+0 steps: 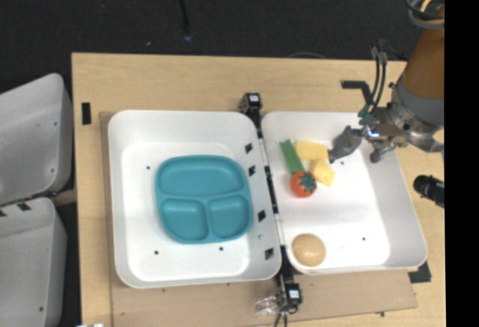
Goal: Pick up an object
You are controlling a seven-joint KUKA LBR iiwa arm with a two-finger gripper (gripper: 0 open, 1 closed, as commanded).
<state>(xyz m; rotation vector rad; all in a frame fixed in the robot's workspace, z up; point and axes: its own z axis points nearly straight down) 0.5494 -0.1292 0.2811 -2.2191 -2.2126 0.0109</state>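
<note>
So the pincer (358,143) is spread open and holding nothing, hovering in the right bin (389,239). Yellow pieces (316,159) sit just left of it, the tomato (303,183) lower left.

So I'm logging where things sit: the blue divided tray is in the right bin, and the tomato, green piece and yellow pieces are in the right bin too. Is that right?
Not quite. The camera view shows the blue divided tray in the left bin, not the right one. The rest holds: the tomato, green piece and yellow pieces lie in the right bin.
</note>
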